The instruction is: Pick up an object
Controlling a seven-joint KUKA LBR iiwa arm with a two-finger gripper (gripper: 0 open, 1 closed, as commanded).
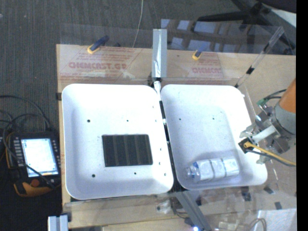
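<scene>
**Item 1, clear plastic bottle** [213, 169]. Lies on its side in the right bin [202, 88], close to the near wall, cap end toward the left bin. Nothing touches it.

**Item 2, dark ribbed panel** [127, 149]. Flat rectangle on the floor of the left bin [77, 129], slightly toward the near side. Nothing touches it.

**Item 3, gripper** [260, 131]. Sits at the right bin's right rim, above and to the right of the bottle and apart from it. Whether it is open or closed cannot be told, and nothing can be seen held in it.

**Progress.** Judged not begun. Both objects rest in their bins, and the approach, descent, grasp and lift are all left to do. The bottle is the nearer candidate.

**Surface.** Wooden bench [110, 64] bearing the two bins side by side, with a metal post [159, 54] at their far junction. Two yellow-tipped clamps [97, 44] [197, 55] are on the far edge.

**Room.** Dark carpet [29, 42]. A handheld screen unit [36, 158] with cables lies on the floor to the left. An office chair base [240, 8] stands beyond the bench.
</scene>
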